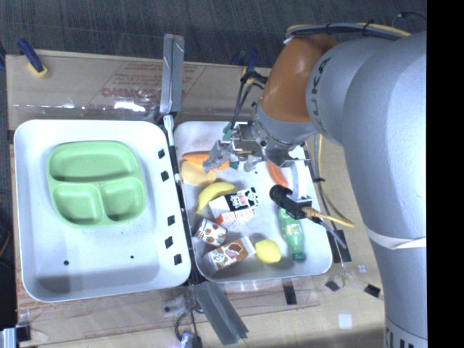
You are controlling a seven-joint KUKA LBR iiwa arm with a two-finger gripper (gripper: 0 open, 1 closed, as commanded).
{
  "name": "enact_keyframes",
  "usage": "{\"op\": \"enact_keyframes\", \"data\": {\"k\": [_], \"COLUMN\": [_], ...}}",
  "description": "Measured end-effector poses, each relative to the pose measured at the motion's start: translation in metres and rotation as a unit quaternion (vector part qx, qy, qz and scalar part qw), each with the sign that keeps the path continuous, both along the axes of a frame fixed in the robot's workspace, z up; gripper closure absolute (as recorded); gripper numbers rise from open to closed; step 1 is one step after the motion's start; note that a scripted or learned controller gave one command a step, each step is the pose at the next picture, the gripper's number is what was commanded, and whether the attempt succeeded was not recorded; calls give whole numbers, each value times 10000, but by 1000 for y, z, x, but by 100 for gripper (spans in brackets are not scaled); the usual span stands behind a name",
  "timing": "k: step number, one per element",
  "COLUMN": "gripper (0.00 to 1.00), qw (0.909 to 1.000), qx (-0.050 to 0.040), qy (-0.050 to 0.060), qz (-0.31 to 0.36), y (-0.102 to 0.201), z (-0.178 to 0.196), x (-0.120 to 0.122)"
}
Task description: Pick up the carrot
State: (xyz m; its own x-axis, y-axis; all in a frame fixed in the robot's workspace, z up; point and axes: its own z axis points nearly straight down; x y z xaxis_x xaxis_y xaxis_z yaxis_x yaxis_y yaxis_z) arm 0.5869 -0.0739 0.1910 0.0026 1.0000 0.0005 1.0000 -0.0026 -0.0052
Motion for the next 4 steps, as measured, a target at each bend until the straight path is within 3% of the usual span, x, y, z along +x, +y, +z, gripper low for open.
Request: {"op": "enact_keyframes", "data": {"k": [1,2,3,4], "gripper": [0,100,0,100], "qw": [9959,9957,9957,9956], "qx": [5,4,3,4], "qy": [-2,3,3,9], "qz": [909,924,925,939], "y": [-20,-20,-20,-19], "z": [-80,-69,-69,-59], "x": [28,29,29,29]}}
